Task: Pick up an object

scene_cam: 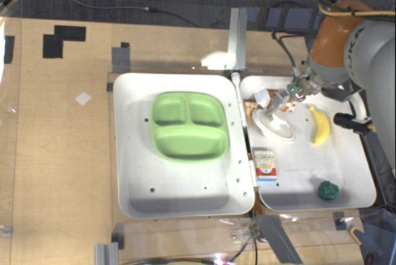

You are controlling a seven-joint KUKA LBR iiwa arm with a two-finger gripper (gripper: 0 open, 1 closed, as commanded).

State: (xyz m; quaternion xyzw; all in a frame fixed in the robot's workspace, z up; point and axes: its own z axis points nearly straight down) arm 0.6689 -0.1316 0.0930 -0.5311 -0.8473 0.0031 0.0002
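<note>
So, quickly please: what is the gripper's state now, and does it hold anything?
Gripper: state cannot be told; it sits low in the right bin, and no object is seen held.

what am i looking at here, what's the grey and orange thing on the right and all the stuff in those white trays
One camera looks down at a slant on a wooden bench with two shallow white bins. The grey machine with the orange band is a robot arm reaching in from the right. Its two-finger gripper hangs over the right bin, near a white bowl-like dish. I cannot tell whether it holds anything. That bin also has a yellow banana, a small white and orange carton and a dark green ball. The left bin has a green divided plastic tray.
</note>
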